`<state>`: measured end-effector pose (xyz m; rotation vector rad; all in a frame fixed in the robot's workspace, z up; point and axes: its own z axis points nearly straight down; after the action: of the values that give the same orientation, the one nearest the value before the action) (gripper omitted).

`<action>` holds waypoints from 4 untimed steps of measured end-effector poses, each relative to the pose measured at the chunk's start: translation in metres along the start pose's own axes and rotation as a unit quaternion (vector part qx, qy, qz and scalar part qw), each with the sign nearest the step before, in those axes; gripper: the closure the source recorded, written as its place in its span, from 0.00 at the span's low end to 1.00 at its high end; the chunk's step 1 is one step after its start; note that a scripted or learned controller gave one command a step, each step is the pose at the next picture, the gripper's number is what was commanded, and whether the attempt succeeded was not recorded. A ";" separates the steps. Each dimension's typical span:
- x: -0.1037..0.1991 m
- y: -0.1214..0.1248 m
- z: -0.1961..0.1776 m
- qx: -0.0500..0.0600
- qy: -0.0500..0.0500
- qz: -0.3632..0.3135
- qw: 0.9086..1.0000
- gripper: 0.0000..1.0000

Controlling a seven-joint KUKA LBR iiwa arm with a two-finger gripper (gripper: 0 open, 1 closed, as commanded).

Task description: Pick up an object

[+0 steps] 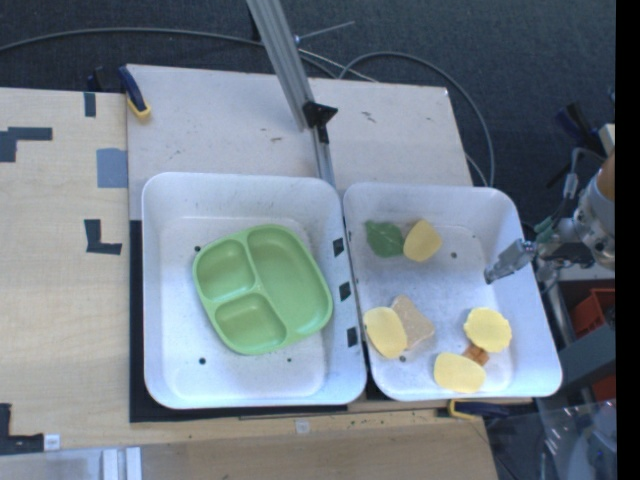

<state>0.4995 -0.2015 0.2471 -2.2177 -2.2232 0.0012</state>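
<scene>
gripper (508,259) over right bin's (520,368) right rim, finger gap too blurred to judge | yellow pieces (487,329) lie below and left of it on the bin floor, apart from it | left bin (165,368) holds green divided plate (262,289) | white board on wooden bench (50,298), dark floor around

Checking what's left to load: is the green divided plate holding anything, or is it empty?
Empty. The plate lies flat in the left bin, and all three compartments show bare green; the food pieces sit in the right bin.
</scene>
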 end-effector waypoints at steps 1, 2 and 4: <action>0.000 0.000 0.000 0.000 0.000 0.000 1.000 0.00; 0.009 0.000 0.047 0.002 0.001 0.001 1.000 0.00; 0.016 -0.005 0.149 -0.006 -0.004 0.001 1.000 0.00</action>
<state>0.4944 -0.1851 0.0982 -2.2295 -2.2319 -0.0040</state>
